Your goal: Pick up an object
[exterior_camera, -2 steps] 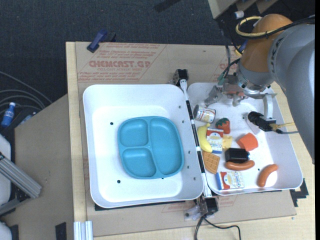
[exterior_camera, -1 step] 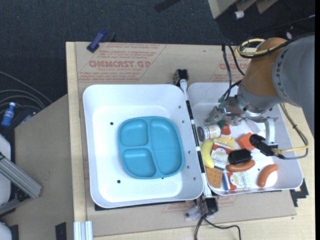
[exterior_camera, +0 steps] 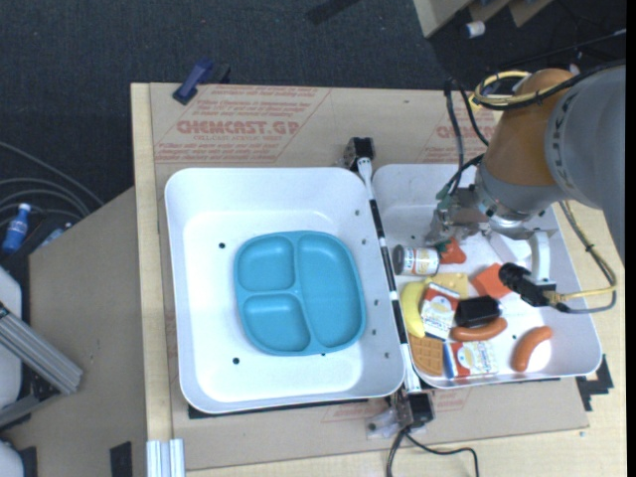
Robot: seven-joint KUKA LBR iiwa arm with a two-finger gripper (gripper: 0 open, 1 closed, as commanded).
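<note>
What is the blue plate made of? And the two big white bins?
The blue plate looks like plastic: one even colour, smooth, with three moulded sections and rounded edges. The left bin and the right bin also look like plastic, thin and glossy white with rounded corners, though a coated metal cannot be ruled out from here.
</note>
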